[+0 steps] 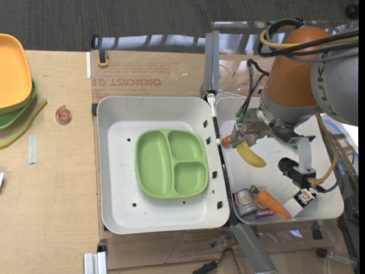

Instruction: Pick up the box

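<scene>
carrot [272,204] lying against box [248,202], banana [251,154] near, room between

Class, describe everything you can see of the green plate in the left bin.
The green plate is a pale green, smooth tray, plastic by its look, with rounded corners and three compartments: one long one on the left, two smaller ones on the right. It lies flat and slightly turned on the floor of the left bin, near the middle. Nothing sits in it.
</scene>
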`<state>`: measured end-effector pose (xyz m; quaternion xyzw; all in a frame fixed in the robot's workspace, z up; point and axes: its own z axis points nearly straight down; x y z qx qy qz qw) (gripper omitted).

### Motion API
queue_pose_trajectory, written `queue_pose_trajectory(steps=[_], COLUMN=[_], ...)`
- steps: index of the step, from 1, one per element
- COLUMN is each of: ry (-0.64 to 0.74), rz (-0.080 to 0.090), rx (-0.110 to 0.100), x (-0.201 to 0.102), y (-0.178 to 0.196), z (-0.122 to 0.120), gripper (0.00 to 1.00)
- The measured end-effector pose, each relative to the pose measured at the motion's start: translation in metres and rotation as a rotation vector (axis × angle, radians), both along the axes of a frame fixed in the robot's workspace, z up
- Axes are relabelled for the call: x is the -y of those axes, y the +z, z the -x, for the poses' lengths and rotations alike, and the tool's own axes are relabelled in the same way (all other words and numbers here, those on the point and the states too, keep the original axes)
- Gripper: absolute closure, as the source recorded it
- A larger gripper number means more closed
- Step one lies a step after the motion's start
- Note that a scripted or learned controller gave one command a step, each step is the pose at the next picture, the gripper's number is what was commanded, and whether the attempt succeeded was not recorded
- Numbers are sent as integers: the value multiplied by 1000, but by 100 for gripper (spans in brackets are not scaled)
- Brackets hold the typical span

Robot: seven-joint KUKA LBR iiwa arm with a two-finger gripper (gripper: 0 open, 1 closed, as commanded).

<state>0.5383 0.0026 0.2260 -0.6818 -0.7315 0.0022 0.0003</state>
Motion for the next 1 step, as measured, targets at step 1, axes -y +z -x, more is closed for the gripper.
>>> queue_pose_trajectory(steps=[1], ry=[-226], rz=[1], rx=[0], x=[-39], y=[-36], z=[-51], gripper=[100])
